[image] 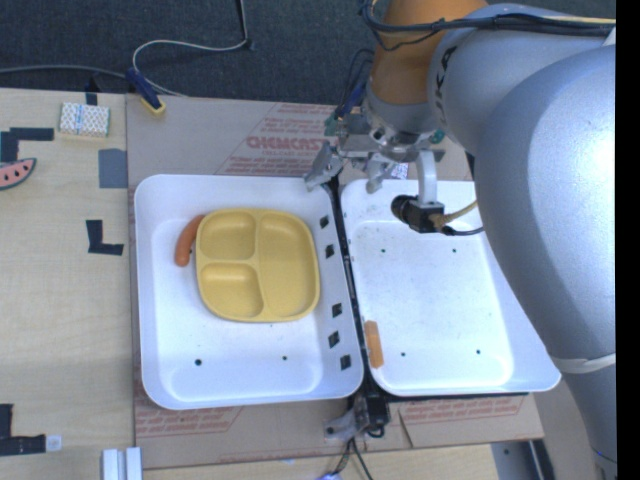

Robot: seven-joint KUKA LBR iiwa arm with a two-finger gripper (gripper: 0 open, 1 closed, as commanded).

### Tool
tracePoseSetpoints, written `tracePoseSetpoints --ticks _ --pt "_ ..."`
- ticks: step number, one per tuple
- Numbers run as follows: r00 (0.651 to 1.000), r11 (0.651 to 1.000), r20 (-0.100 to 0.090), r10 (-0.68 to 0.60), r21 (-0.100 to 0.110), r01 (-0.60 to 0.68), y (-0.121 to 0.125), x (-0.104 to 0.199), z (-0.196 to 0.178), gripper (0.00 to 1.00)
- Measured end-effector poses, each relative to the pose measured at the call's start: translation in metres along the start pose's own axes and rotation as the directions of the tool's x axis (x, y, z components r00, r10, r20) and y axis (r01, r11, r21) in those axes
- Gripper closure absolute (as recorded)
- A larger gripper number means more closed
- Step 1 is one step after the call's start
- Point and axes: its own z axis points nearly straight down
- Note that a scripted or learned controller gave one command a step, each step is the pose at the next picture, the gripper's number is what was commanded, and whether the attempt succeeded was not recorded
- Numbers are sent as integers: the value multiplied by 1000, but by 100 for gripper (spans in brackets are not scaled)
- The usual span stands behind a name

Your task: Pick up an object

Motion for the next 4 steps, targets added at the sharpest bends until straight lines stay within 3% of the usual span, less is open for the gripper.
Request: tracePoseSetpoints --ticks 1,2,3,4 --pt "1000 1000 2 -1 0 1 0 0 -10 100" --pt "1000 1000 2 -1 0 1 0 0 -9 0" --pt "1000 1000 4 -2 0 2 0 0 -19 100" --pt "1000 1000 5 -2 1 2 0 0 -19 0"
